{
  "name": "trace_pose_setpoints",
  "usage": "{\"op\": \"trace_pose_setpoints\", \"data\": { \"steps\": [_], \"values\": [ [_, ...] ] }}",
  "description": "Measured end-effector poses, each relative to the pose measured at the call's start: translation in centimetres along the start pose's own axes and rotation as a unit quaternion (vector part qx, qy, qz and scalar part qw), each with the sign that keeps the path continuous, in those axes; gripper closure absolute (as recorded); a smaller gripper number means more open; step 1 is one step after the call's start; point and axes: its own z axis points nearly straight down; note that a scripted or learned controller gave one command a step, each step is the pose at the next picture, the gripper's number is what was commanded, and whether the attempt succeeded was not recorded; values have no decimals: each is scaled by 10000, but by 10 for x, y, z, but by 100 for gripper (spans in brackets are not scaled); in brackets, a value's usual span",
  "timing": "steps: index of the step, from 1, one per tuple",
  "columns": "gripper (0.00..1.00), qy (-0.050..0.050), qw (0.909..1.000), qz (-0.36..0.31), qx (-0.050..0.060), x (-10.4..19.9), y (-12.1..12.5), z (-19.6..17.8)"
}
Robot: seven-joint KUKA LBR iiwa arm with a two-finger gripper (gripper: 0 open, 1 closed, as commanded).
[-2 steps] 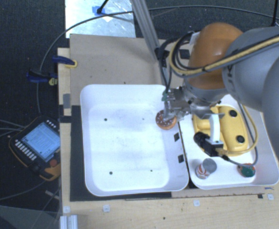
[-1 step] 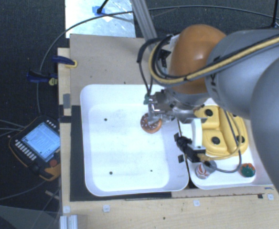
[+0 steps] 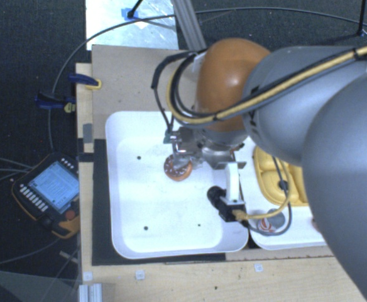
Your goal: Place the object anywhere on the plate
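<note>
1. Where the grey arm (image 3: pixel 322 118) reaches in from the right, we see it cover much of the right bin (image 3: pixel 296 239), while its orange band (image 3: pixel 227 74) hangs above the back part of the left bin (image 3: pixel 124 231).
2. We place the gripper (image 3: pixel 186 151) just below the orange band, over the middle of the left bin. Its metal parts are crowded and partly hidden by the wrist, so we cannot tell whether it stands open or closed.
3. We label the task's thing as the small round brown object (image 3: pixel 178 168). It sits on the floor of the left bin near the centre, directly at the lower tip of the gripper. Whether the two touch we cannot tell.
4. We mark the yellow plate (image 3: pixel 268 176) in the right bin, close to the wall shared with the left bin. The arm hides most of it, and the brown object lies apart from it, in the other bin.
5. We note a yellow and black cable (image 3: pixel 296 68) running along the arm and looping round the orange band.
6. We see both bins resting on the tan table (image 3: pixel 127 80), and a handheld screen unit (image 3: pixel 50 190) lying on the dark floor to the left.
</note>
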Motion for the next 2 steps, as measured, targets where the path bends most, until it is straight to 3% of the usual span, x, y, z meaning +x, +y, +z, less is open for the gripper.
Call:
{"op": "trace_pose_setpoints", "data": {
  "steps": [1,2],
  "values": [
    [100,-3,10000,0,11,43,-33,3],
    [0,-8,10000,29,2,40,-32,3]
  ]
}}
